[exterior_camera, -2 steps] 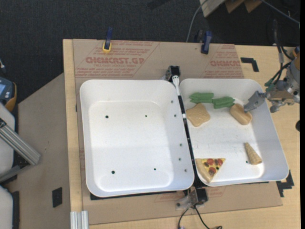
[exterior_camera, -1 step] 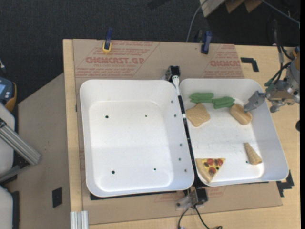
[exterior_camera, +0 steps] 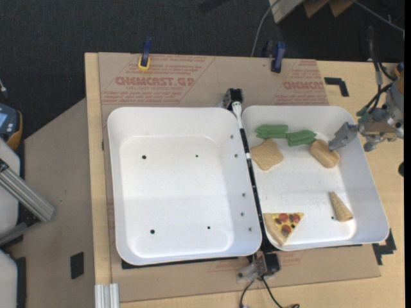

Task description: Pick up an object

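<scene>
The right bin point(exterior_camera: 302, 185) holds several toy foods. Two green pieces point(exterior_camera: 271, 131) point(exterior_camera: 300, 137) lie at its back, with a tan bread slice point(exterior_camera: 266, 154) beside the divider. A tan roll point(exterior_camera: 324, 153) lies at the back right, a small cone point(exterior_camera: 341, 206) at the front right, and a pizza slice point(exterior_camera: 284, 225) at the front left corner. My gripper point(exterior_camera: 356, 140) hovers over the bin's back right edge. It is open, with nothing between its fingers. The left fingertip point(exterior_camera: 340, 137) is just above and right of the tan roll.
The left bin point(exterior_camera: 115, 172) stands beside the right one on a cardboard sheet point(exterior_camera: 192, 76) held by two clamps point(exterior_camera: 146, 53) at the back. Cables point(exterior_camera: 257, 281) run along the divider and out at the front.
</scene>
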Available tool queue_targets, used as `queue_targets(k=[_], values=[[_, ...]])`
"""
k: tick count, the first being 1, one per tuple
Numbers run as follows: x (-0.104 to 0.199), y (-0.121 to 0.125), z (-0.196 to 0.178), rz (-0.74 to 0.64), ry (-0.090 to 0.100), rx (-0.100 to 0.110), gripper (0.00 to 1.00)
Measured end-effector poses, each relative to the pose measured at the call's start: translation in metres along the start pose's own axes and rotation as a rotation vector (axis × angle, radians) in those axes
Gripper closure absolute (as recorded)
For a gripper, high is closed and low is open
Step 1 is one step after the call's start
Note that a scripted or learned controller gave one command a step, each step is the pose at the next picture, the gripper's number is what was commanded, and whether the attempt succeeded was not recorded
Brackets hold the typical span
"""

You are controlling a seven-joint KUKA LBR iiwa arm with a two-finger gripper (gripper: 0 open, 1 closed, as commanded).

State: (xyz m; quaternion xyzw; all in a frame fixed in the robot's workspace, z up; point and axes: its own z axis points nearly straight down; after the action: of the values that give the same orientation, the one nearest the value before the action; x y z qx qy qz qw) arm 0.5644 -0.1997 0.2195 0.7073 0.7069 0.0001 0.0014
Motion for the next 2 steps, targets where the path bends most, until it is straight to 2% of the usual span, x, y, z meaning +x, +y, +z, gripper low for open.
queue_targets(k=[2], values=[[0.0,0.0,0.0,0.0,0.0,0.0,0.0]])
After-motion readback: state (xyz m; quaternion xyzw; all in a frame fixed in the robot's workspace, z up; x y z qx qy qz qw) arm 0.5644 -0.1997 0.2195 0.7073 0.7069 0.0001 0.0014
